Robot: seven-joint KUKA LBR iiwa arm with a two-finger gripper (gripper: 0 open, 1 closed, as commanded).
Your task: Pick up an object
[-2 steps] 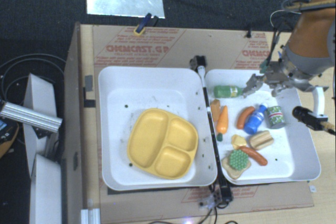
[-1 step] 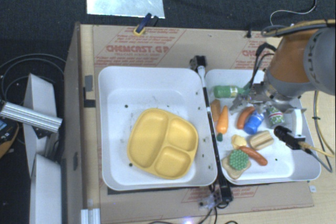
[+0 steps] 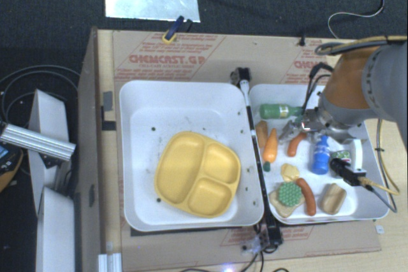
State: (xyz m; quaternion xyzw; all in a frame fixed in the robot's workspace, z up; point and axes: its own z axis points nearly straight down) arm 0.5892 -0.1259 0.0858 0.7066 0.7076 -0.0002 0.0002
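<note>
Under me the tabletop [image 3: 191,54] is a sheet of brown cardboard printed with red lettering. Two shallow white bins sit directly on it, side by side and touching along a dark divider: the left bin [image 3: 137,137] and the right bin [image 3: 370,200]. A small yellow and blue clip [image 3: 175,30] lies at the cardboard's far edge.

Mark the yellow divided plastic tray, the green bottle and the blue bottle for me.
yellow divided plastic tray [image 3: 197,172], camera view, centre ridge.
green bottle [image 3: 275,111], camera view, middle of its body.
blue bottle [image 3: 320,157], camera view, middle of its body.
</note>
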